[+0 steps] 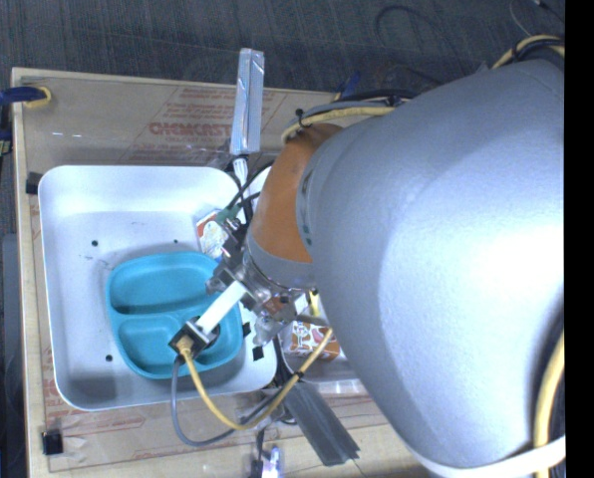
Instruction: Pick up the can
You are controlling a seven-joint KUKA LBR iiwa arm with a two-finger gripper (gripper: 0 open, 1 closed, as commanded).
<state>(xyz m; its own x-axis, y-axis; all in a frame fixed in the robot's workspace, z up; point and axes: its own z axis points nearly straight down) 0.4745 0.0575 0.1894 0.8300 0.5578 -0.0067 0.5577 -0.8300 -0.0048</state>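
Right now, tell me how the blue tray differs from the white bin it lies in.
Colour: the blue tray is bright blue, the white bin plain white. Size: the tray is much smaller and lies inside the bin. Shape: a ridge splits the tray into two compartments; the bin is one open basin. Both are shallow with rounded corners.
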